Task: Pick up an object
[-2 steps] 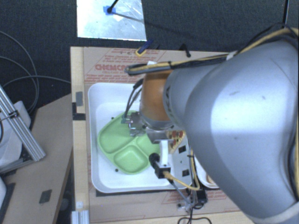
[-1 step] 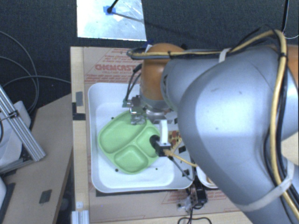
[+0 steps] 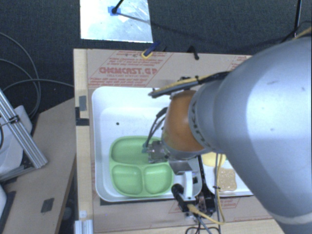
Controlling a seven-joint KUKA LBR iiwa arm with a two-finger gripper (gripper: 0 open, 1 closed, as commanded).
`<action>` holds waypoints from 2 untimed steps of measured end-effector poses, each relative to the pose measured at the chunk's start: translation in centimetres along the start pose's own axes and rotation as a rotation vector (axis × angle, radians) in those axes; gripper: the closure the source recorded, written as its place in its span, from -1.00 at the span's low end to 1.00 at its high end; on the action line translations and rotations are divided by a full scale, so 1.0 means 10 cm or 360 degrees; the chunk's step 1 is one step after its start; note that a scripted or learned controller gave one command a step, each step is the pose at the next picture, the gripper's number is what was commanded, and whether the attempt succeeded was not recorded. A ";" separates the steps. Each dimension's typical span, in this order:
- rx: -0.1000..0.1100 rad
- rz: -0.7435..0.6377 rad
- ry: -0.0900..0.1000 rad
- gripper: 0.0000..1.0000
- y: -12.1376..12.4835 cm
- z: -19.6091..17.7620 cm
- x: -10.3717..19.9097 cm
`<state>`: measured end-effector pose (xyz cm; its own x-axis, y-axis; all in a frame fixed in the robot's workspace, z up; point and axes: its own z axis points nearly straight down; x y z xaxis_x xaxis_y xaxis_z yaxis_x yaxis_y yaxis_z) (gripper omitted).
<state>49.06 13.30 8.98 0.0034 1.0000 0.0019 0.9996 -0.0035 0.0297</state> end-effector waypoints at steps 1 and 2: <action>0.0009 -0.0017 0.0005 1.00 1.27 -1.20 0.34; 0.0068 -0.0009 -0.0004 1.00 0.08 -0.67 0.35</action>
<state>49.65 16.77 15.73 -0.0019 1.0000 -0.0005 0.9999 0.0019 -0.0133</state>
